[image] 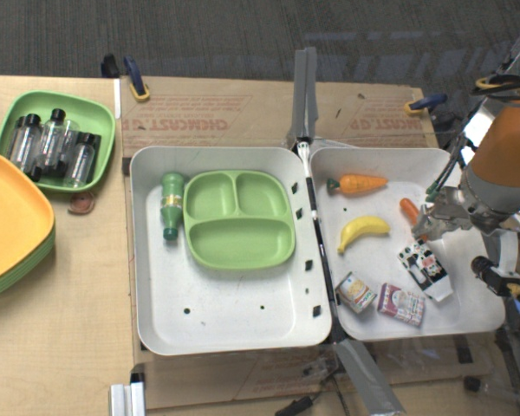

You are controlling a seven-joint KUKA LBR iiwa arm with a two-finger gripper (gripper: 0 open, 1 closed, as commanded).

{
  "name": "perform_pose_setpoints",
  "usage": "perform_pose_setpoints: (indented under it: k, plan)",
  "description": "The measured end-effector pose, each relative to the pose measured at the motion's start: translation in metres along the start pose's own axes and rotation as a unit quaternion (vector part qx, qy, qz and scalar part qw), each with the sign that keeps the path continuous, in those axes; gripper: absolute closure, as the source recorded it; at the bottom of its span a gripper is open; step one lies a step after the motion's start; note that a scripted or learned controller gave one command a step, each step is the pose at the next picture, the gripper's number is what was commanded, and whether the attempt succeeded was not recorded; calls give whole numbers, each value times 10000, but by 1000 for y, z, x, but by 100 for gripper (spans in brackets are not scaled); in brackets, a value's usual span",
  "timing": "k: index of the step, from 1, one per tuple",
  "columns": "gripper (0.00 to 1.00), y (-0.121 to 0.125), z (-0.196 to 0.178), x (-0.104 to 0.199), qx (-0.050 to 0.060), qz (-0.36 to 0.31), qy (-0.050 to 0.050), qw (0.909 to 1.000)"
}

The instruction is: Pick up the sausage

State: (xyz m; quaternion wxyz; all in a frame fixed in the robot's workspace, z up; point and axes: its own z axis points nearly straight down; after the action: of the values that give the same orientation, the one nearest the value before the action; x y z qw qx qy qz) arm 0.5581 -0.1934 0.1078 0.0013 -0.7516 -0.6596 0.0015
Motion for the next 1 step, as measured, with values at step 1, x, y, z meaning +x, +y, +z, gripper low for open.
perform_pose_setpoints:
  k: [1]
  plan:
    - [100,3,11,-10,-58,-126,-3,9999]
